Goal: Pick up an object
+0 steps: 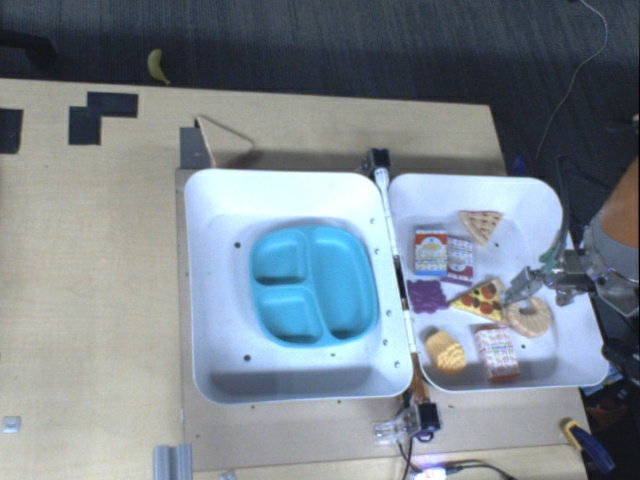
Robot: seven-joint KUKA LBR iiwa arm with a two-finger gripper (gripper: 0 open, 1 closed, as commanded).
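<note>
The right bin (540, 203) holds several toy foods: a pizza slice (481, 225) at the back, a small red and white box (440, 251), a purple piece (428, 295), a second pizza slice (480, 301), a round tan cookie (529, 319), a yellow corn piece (445, 350) and a wrapped snack (497, 354). My gripper (530, 284) reaches in from the right edge, its fingertips just above the cookie and beside the second pizza slice. Nothing shows between its fingers.
The left bin (215, 268) contains a blue divided tray (312, 283). A black divider bar (385, 208) runs between the bins. Cables and connectors lie at the bench's front edge (415, 428). A yellow banana toy (157, 66) lies on the floor beyond the bench.
</note>
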